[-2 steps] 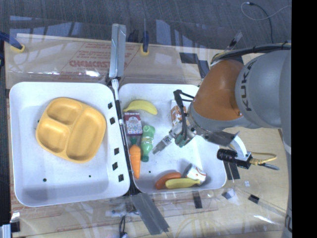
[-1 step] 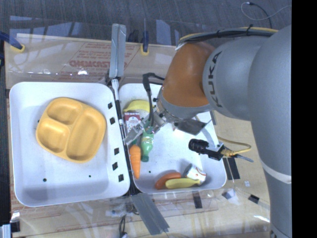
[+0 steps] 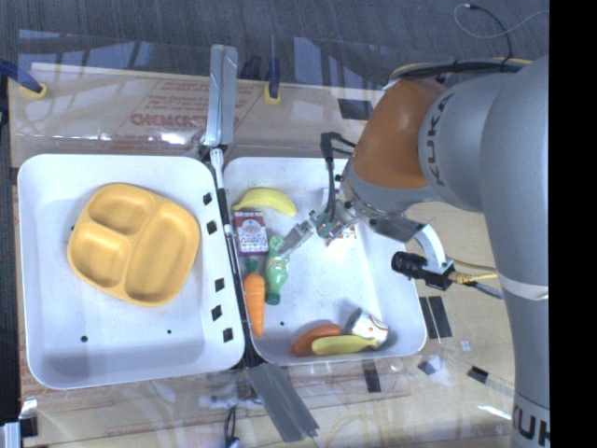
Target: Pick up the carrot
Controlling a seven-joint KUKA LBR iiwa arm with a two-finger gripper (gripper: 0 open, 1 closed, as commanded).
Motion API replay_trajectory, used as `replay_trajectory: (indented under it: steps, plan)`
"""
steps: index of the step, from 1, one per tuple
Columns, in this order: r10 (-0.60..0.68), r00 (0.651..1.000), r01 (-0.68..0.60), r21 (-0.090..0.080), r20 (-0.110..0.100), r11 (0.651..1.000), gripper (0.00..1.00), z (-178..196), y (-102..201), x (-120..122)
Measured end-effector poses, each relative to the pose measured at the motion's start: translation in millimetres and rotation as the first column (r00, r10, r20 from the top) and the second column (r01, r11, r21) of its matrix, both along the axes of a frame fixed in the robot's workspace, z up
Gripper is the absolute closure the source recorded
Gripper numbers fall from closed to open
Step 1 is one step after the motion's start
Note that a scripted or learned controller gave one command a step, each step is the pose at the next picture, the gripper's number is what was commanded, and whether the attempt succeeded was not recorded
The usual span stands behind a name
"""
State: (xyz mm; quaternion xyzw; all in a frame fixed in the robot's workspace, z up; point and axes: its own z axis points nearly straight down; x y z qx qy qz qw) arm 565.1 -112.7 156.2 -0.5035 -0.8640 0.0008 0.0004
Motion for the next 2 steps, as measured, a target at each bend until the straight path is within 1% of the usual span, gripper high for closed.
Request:
replay_trajectory:
  steps: [1,2]
  plan:
    - [0.012,1.000,-0.012,0.002,-0.002,1.000,0.00,35.6,68.2,-31.4]
    - [0.022,1.000,-0.022,0.001,0.000,1.000,0.00,2.5,12.1,25.0]
